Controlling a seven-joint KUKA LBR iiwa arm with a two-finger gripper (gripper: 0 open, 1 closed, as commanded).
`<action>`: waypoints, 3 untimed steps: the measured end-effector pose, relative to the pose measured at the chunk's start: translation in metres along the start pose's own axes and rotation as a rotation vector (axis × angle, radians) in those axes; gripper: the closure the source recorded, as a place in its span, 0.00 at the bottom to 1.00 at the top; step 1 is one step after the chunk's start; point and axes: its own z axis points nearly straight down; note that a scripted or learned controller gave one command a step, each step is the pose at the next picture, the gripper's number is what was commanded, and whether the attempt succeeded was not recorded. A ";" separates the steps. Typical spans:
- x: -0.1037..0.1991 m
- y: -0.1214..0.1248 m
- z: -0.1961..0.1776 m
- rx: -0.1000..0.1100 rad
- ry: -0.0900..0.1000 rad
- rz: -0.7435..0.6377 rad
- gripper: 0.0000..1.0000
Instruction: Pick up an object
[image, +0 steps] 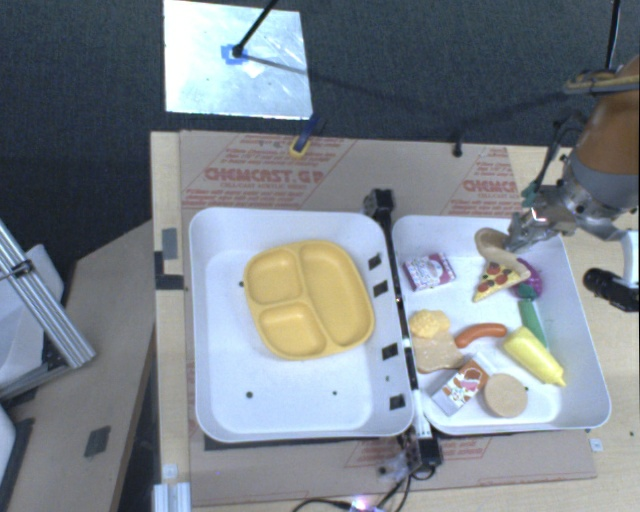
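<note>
Gripper (524, 232) is seen over the right bin (590, 400), finger state cannot be told. Pizza slice (499, 279) lies beneath, tip pointed lower-left, long axis diagonal.

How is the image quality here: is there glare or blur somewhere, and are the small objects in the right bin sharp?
Camera view: the silver sheet at the top is washed out by glare; the arm and gripper look soft, slightly blurred; the yellow tray is evenly lit with faint shadows; the toys in the right bin are recognisable but grainy, package print unreadable.
</note>
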 end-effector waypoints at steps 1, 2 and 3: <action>0.055 0.003 0.009 0.002 0.001 -0.002 1.00; 0.110 -0.004 0.016 0.004 0.003 -0.004 1.00; 0.158 -0.001 0.018 0.003 0.002 -0.004 1.00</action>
